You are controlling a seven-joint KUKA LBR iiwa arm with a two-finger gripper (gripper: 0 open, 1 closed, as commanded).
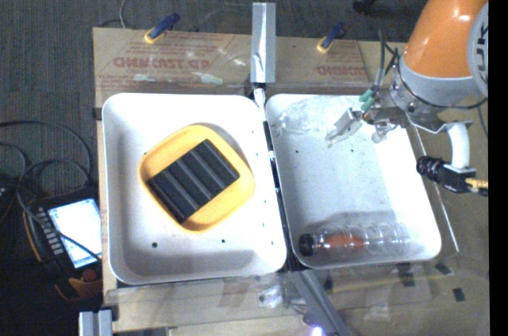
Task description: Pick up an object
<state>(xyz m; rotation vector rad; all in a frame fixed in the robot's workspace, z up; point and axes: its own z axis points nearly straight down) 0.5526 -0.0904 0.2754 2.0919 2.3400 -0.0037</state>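
Observation:
A yellow pad with a black ribbed top (pixel 198 176) lies in the middle of the left bin (pixel 127 120). A clear plastic bottle (pixel 353 239) with a dark cap end lies on its side along the near wall of the right bin (pixel 357 175). My gripper (pixel 359 128) hangs over the far right part of the right bin, its two fingers spread apart with nothing between them. It is well away from the bottle, which lies toward the near edge.
A metal bar (pixel 263 48) stands at the back between the bins. Two blue-and-yellow clamps (pixel 162 27) hold the cardboard sheet behind them. A tablet and cables (pixel 67 227) lie on the floor to the left.

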